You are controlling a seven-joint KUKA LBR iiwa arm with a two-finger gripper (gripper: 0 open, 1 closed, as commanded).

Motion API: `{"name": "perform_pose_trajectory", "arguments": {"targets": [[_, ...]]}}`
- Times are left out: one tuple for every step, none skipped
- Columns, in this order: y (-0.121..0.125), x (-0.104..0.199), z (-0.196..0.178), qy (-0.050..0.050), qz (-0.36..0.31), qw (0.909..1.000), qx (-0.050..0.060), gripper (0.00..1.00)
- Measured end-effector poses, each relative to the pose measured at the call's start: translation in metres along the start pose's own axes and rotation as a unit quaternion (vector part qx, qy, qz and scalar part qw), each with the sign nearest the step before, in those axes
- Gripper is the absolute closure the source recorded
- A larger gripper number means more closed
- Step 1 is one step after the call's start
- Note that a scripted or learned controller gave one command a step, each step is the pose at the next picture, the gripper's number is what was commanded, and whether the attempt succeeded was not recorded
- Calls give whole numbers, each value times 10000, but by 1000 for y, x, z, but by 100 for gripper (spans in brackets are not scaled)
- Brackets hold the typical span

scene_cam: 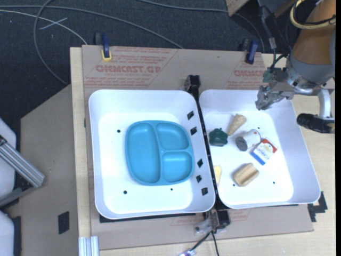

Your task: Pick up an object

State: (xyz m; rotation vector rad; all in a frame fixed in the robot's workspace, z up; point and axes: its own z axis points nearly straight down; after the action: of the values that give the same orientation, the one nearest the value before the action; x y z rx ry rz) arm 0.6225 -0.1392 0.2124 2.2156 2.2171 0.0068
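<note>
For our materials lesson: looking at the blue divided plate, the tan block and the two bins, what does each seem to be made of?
Blue divided plate: likely moulded plastic, smooth and evenly coloured, with a soft sheen.
Tan block: possibly wood or cork, matt with rounded edges; the view leaves it open.
Left bin and right bin: probably thin formed plastic, glossy white with rounded corners.

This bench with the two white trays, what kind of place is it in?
Probably a robotics lab or test cell. A grey and orange robot arm reaches over two shallow white plastic bins clamped to a board, and loose cables trail across dark carpet.
</note>
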Motion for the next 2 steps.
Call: {"name": "perform_pose_trajectory", "arguments": {"targets": [[1,0,-22,7,0,10000,18,100],[7,57,-13,24,-26,10000,50,100]]}}
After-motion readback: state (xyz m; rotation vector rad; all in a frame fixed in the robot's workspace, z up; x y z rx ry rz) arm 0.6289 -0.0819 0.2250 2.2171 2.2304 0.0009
